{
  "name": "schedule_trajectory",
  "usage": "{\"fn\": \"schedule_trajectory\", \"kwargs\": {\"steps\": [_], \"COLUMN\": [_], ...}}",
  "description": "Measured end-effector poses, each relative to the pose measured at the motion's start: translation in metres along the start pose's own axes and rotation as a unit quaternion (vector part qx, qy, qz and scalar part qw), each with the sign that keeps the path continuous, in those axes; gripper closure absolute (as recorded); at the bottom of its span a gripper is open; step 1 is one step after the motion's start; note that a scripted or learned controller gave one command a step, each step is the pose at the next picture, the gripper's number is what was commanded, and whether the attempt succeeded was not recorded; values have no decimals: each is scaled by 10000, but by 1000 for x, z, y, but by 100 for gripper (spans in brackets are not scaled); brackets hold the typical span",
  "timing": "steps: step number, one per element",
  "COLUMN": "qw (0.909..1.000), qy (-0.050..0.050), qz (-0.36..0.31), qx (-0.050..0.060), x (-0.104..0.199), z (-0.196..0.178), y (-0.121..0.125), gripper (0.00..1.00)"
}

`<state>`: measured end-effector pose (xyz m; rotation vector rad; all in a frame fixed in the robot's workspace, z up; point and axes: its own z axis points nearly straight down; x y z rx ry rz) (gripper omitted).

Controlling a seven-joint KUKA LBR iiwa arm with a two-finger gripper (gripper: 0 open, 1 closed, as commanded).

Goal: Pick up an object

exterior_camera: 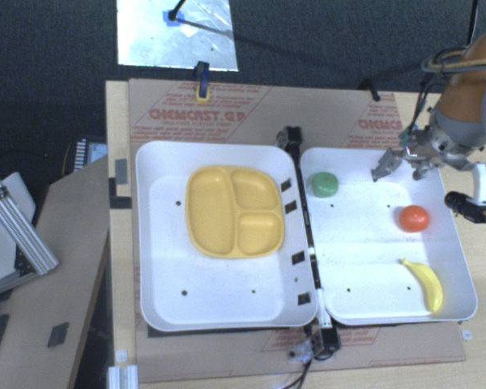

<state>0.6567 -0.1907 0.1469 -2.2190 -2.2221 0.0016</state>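
The right bin (364,298) holds three things: a green round object (324,185) at its back left, a red-orange ball (414,218) towards the right, and a yellow banana (425,284) at the front right. My gripper (402,167) hangs over the bin's back right corner, its fingers spread open with nothing between them. It is up and to the left of the ball, and well to the right of the green object.
The left bin (162,298) bears a yellow divided plate (233,211) in its middle. A black divider with clips (300,217) runs between the bins. Cardboard (227,112) underlies both. A metal sheet (176,23) lies at the back.
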Motion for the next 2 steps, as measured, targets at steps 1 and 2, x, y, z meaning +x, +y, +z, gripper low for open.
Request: {"fn": "schedule_trajectory", "kwargs": {"steps": [1,2], "qw": [10000,10000], "qy": [-1,-15], "qz": [-19,-31], "qx": [-1,-40], "x": [-4,-4], "z": [54,39], "y": [9,11], "gripper": [0,100]}}
